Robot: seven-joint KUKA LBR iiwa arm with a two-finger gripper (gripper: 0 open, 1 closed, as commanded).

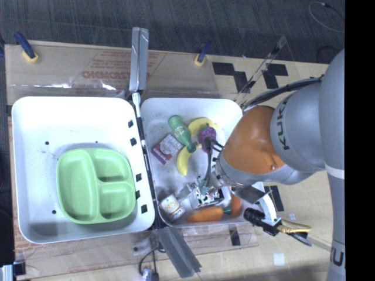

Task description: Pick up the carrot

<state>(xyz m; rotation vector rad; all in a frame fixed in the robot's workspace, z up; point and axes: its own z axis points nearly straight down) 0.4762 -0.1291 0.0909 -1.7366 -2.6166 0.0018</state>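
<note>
right bin (153, 107) | carrot (205, 215) just below end effector (209, 196)

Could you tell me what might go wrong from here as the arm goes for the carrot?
The carrot lies against the right bin's near wall, so the gripper may strike that wall. A small can sits close beside it and could be knocked or grabbed instead. The arm's wrist covers part of the bin, so clutter there goes unseen.

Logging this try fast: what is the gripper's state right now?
Gripper: cannot be told; it sits low in the right bin, just above the carrot.
</note>
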